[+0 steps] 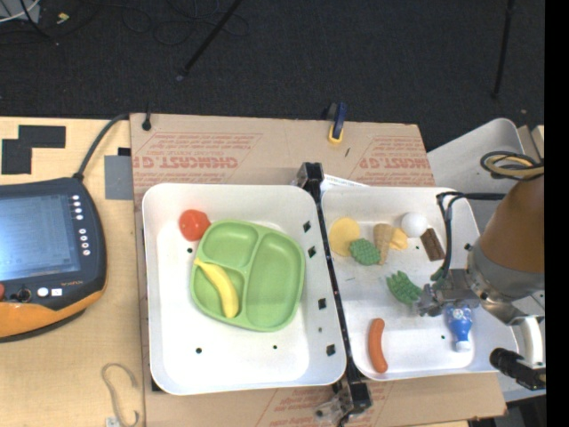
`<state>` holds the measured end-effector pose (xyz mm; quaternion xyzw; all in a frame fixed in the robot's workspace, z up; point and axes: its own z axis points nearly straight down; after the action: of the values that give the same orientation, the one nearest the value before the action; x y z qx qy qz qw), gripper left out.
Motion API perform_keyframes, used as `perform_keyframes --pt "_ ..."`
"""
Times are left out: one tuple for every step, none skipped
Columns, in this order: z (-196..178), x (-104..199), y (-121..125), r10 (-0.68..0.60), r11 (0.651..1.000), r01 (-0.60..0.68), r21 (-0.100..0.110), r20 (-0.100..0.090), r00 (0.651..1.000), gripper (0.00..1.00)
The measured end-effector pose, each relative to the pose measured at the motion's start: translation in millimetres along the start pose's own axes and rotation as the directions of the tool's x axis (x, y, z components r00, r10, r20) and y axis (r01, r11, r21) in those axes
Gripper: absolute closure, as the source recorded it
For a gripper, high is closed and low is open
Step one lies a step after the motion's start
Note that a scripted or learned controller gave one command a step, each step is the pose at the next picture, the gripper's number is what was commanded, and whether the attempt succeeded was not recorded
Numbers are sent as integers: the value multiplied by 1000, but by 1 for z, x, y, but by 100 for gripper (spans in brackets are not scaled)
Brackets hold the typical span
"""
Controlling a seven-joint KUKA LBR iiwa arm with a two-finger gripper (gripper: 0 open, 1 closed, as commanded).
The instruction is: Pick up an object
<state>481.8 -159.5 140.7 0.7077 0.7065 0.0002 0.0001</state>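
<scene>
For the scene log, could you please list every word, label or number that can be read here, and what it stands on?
"CHEMCAST. G.P.": red print, upside down, repeated on the brown cardboard sheet under the bins; smaller red lines beneath it are too blurred to read.
Teach pendant screen and buttons: too small to read.
Blue bottle in the right bin: label too blurred to read.
</scene>
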Motion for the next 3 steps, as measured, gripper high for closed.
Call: perform_keyframes --pt "-60 -6 -5 -1 1000 1 -2 1 1000 100" --pt "-88 -7 -4 -2 1000 2 0 0 1000 100" --pt "-79 50 7 -7 1000 7 4 -3 1000 100"
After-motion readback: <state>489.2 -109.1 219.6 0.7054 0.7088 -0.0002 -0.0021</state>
